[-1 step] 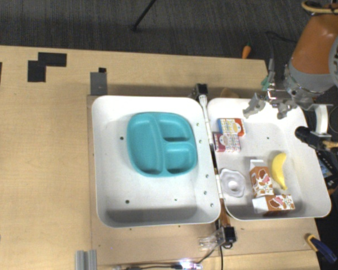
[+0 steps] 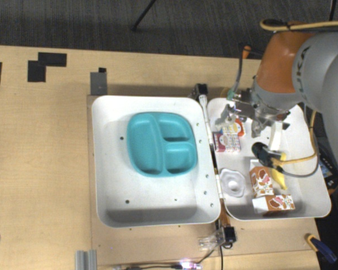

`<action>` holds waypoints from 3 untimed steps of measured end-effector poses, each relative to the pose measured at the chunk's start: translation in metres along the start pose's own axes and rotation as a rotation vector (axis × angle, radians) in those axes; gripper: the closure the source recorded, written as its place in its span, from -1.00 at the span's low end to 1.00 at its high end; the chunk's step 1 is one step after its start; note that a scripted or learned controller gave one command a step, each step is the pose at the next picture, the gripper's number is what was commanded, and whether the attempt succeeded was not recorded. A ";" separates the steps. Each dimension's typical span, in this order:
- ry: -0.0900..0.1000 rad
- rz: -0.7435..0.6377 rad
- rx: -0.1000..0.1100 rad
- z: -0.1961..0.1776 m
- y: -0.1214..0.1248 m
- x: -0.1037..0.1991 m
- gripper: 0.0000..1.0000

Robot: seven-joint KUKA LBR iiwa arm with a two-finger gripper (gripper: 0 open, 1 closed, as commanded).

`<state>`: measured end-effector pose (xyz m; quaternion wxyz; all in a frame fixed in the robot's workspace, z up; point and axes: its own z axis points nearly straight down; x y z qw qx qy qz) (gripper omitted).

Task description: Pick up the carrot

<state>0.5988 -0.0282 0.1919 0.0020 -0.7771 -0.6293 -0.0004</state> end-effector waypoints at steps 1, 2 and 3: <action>0.000 -0.077 0.000 0.008 -0.066 0.061 -1.00; -0.006 0.005 -0.007 0.007 -0.016 -0.004 -1.00; -0.003 0.033 -0.005 -0.012 -0.032 -0.019 -1.00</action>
